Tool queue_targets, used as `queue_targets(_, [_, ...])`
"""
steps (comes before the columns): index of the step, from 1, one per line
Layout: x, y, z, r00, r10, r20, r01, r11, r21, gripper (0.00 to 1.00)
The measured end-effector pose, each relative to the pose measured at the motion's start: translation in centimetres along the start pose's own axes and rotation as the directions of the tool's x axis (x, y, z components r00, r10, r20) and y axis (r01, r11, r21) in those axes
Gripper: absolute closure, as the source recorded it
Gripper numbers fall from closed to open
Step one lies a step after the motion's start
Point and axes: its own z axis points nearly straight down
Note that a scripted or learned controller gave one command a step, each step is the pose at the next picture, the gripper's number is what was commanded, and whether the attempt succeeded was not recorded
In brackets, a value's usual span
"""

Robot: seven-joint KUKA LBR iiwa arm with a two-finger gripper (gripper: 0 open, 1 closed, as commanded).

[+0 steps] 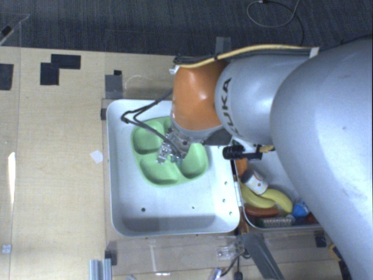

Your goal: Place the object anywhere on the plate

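The grey arm [291,115] reaches in from the right, its orange band [195,98] hanging over the far right part of the left white bin [175,217]. In that bin lies a green plate [154,168] divided into compartments, set toward the far side of the bin, with bare white floor on its near side. The gripper [169,152] hangs low over the middle of the plate, just where the compartments meet; whether it touches the plate cannot be told. How its jaws stand cannot be told either, nor whether anything sits between them. The right bin [274,224] is mostly covered by the arm; at its near left corner lie a yellow banana [271,200], a small white and yellow object [255,181], something red [265,212] and something blue [300,210], all close together. A black cable [140,114] loops from the wrist over the far edge of the plate.
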Motion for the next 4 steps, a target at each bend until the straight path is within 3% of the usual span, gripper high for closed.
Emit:
queue_targets(1, [-6.2,-5.1,-7.5,0.997,0.074,-0.009,-0.074,0.997,0.015,1.0])
queue_targets(2, [-6.2,-5.1,-7.4,0.997,0.074,-0.01,-0.074,0.997,0.015,0.0])
queue_targets(3, [1.4,-1.3,-5.8,0.997,0.078,-0.013,-0.078,0.997,0.017,0.0])
queue_targets(4, [5.5,-4.7,-4.5,0.959,0.283,-0.011,-0.282,0.959,0.021,0.0])
